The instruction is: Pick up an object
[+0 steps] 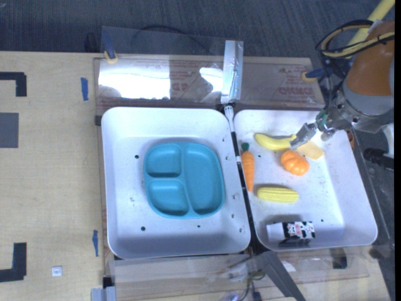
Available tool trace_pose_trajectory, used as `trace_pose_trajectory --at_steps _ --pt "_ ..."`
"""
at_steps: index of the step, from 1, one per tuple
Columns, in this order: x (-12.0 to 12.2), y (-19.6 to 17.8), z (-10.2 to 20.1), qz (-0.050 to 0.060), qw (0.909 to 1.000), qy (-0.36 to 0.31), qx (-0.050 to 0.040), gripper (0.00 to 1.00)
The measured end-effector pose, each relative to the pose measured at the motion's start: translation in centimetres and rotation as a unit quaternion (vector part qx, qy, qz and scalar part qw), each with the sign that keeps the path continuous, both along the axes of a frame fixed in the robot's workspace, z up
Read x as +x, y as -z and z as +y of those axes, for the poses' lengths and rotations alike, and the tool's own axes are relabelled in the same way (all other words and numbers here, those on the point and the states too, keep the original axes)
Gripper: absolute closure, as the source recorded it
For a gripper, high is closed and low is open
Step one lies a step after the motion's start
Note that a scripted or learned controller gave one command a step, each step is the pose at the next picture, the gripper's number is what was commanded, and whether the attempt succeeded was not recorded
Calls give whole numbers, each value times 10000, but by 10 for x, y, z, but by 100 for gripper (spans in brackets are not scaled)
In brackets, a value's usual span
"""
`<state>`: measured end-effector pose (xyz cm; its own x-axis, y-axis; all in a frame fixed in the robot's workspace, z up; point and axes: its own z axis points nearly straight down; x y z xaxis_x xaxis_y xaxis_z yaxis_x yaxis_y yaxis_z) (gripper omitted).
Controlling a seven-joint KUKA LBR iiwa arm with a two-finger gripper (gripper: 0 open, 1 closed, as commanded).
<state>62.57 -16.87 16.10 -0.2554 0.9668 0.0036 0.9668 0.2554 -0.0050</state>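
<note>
Hovering pincer [305,134] by banana [274,142] and orange fruit [294,162], finger spread unreadable.

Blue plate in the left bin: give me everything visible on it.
The blue plate is a light blue divided plate, plastic by the look, with rounded corners and three compartments: two smaller ones on its left side and one long one on its right. It lies flat, right side up, roughly in the middle of the left bin, turned slightly against the bin's edges. No food lies on it. It touches just the bin floor; the gripper is over the other bin.
</note>
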Motion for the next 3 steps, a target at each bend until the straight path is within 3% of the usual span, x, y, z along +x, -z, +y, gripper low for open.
trace_pose_trajectory --at_steps 1,2,3 --pt "-24 74 22 -58 9996 -286 -16 0" --pt "-22 62 22 -98 9995 -284 -25 100" --pt "5 -52 128 -78 9998 -168 -2 100"
